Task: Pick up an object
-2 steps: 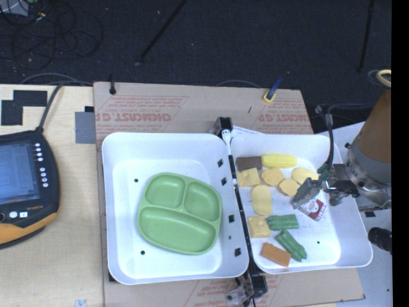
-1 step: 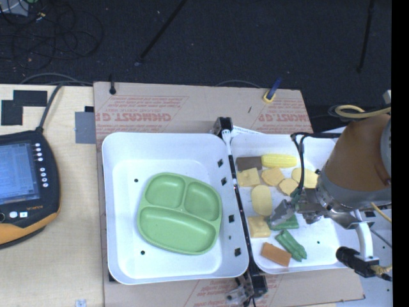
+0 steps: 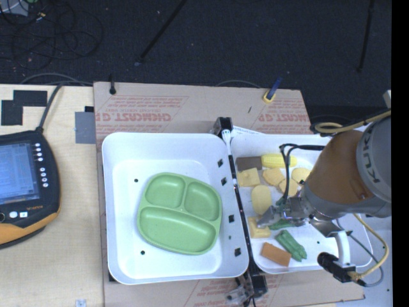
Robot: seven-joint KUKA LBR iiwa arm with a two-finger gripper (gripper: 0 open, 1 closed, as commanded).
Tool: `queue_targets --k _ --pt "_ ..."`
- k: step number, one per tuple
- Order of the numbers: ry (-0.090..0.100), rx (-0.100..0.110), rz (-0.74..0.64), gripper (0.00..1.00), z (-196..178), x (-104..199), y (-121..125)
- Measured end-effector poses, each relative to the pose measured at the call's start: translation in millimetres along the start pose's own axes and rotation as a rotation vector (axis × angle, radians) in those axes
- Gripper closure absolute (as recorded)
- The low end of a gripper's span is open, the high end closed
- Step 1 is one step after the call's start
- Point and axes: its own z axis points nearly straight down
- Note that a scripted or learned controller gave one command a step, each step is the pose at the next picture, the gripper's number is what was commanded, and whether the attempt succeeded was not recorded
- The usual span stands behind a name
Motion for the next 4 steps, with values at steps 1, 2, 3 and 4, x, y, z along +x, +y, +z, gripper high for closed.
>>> queue_targets --k 1,2,3,4 --pt "0.004 0.009 0.000 0.00 -1.5 -4.4 9.1" --pt "0.003 0.003 -0.002 0.00 -1.1 -12.4 -16.2" --pt "0.009 0.008 0.001 1.00 -10.3 -11.9 -15.5" --pt "0.009 0.011 0.001 0.00 -9.0 -12.0 -16.6"
